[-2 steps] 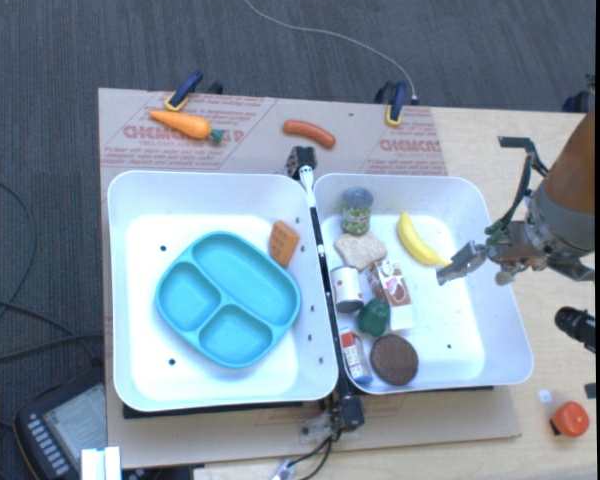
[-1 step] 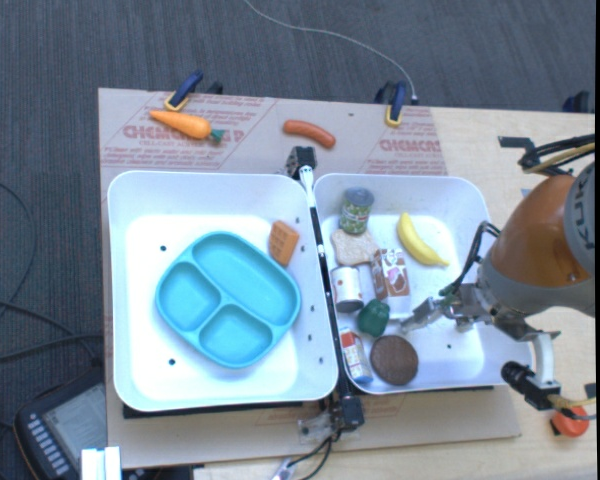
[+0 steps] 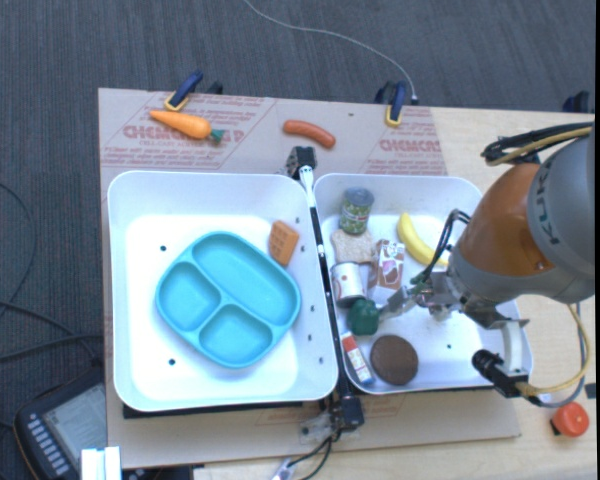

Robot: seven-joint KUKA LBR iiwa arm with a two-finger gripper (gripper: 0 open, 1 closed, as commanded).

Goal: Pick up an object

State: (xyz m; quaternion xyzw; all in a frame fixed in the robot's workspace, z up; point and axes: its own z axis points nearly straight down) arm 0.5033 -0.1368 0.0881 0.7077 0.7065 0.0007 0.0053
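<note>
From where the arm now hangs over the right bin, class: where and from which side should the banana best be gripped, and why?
Probably across the middle of the banana, coming straight down from above. It lies flat on the floor of the right bin, curving top to bottom in the camera view, so the fingers would close across its narrow width. There is bare floor on its right side; the carton sits close on its left, so that finger has less room.

The gripper [image 3: 398, 303] hangs low in the right bin [image 3: 450, 190], just beside a green object [image 3: 364, 317], near a brown disc [image 3: 393, 359] and banana [image 3: 413, 237]. A blue tray [image 3: 228, 299] lies in the left bin [image 3: 140, 193].
</note>
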